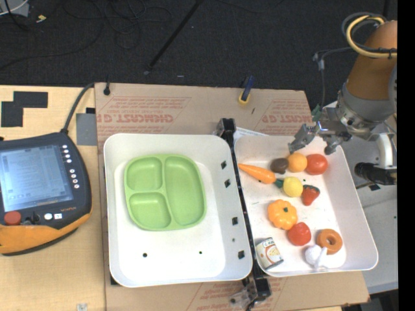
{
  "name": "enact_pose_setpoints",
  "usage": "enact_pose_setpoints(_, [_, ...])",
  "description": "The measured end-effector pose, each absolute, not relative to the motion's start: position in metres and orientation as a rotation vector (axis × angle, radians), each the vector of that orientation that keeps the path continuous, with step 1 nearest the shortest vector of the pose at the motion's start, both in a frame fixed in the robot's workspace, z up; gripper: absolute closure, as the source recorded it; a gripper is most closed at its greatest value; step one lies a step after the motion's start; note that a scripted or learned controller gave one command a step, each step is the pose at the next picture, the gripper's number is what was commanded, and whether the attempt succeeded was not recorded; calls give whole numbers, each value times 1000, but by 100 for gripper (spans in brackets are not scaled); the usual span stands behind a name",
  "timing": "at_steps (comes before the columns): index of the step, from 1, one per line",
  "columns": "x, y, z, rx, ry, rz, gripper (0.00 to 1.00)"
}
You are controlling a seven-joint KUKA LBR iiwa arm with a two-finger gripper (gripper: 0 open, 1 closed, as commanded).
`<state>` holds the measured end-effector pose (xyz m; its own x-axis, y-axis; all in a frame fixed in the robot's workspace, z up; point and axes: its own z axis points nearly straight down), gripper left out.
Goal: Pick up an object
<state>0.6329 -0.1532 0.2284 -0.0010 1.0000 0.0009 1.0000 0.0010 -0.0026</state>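
Two bins | toy food crowds right bin (363, 238), so I target there | claw (318, 138) spread wide, holding nothing, hovers beside orange fruit (297, 162) and tomato (316, 164) | left bin's green tray (165, 193) untouched

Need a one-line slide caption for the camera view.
Gripper open above toy food in the right bin; green tray in the left bin.

Gripper (318, 137) pointing down, fingers spread, on a bent wrist.
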Motion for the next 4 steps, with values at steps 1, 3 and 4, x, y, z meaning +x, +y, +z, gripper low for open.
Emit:
enact_pose_setpoints(1, [574, -84, 98, -2205, -2213, 13, 0])
enact_pose_setpoints(3, [563, -1, 192, -2211, -2230, -8, 100])
enact_pose_setpoints(4, [526, 14, 366, -2223, -2231, -18, 100])
